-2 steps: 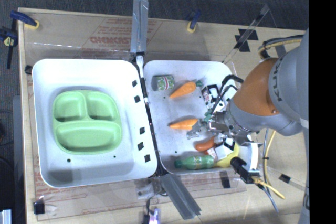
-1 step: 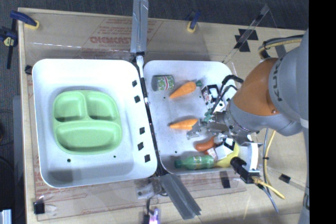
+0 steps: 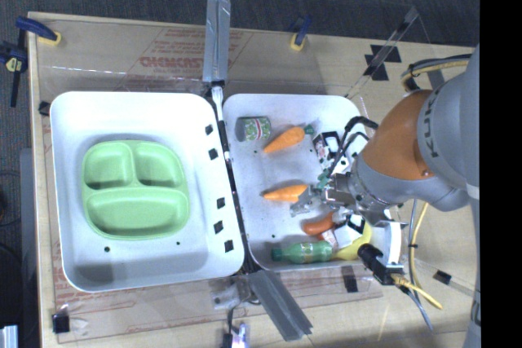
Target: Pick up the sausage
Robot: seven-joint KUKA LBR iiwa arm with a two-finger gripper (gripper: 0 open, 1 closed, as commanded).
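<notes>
I see the gripper (image 3: 320, 204) low in the right bin (image 3: 245, 175), between a carrot (image 3: 285, 193) and the sausage (image 3: 319, 225); whether it is spread or pinched I cannot tell. Sausage lies just below the gripper, near the bin's front right, above a green bottle (image 3: 303, 253) and beside a banana (image 3: 356, 244). Second carrot (image 3: 284, 140) and a can (image 3: 254, 128) sit farther back; green tray (image 3: 134, 189) in left bin (image 3: 73, 257).
</notes>
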